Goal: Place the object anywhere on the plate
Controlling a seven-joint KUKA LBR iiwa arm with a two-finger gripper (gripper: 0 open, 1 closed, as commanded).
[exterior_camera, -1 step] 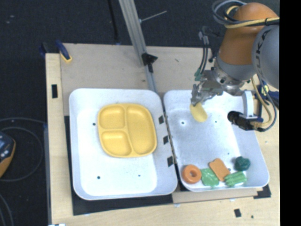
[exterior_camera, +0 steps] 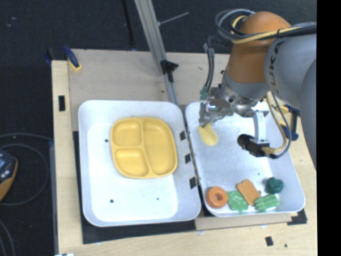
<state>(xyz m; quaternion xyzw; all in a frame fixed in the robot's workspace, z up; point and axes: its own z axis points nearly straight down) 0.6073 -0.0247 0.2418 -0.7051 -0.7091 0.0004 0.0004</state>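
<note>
Trouble could come on the crossing: a pale yellow object [exterior_camera: 208,136] hangs from the gripper [exterior_camera: 207,120] above the right bin's [exterior_camera: 282,159] left side, jaws pinching only its upper end, so it may slip free before reaching the yellow divided plate [exterior_camera: 144,146] in the left bin [exterior_camera: 96,196].

Plate [exterior_camera: 144,146] in left bin [exterior_camera: 96,196]; toys [exterior_camera: 242,195] in right bin [exterior_camera: 287,169].

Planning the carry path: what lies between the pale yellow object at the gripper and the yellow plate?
In the camera view, the adjoining bin rims and bare white floor separate the pale yellow object from the plate.
</note>
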